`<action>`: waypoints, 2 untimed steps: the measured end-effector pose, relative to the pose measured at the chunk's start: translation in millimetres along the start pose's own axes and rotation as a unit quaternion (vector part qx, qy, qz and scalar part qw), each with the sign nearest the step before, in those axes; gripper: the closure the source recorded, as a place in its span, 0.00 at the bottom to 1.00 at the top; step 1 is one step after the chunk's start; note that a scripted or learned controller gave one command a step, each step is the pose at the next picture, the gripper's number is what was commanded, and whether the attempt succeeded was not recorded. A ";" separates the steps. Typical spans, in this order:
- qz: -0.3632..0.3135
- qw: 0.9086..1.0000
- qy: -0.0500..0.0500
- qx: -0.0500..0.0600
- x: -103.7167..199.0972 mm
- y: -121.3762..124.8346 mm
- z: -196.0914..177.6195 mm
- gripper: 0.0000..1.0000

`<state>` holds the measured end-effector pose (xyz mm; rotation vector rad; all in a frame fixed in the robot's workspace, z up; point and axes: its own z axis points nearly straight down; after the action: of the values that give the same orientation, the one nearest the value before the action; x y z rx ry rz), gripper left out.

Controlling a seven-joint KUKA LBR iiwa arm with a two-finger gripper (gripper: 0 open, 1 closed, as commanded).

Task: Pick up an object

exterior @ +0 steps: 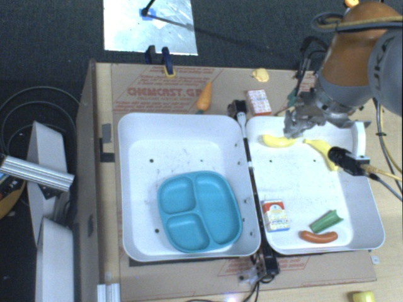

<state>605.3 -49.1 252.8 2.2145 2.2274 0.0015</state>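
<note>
My gripper (293, 129) hangs low over the far edge of the right bin (365, 231), reaching in from the right. A yellow banana (276, 141) lies just below and left of the gripper, close to it or touching it. A second yellow piece (320, 148) lies to the gripper's right. At the near side of the same bin lie a small red and white box (275, 216), a green block (325, 219) and a red sausage (318, 236).
The left bin (141, 143) holds a blue divided plate (198, 209). On the cardboard behind the bins lie an orange carrot (203, 97), a small pink box (258, 101) and a yellow lump (261, 75). A blue clamp (158, 55) sits at the far edge.
</note>
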 end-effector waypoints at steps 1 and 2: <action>0.003 1.000 -0.001 0.000 -10.9 -12.9 12.0 1.00; 0.001 1.000 0.000 0.000 2.3 -30.3 3.4 1.00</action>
<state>575.0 -47.0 249.3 2.2167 2.2263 0.0014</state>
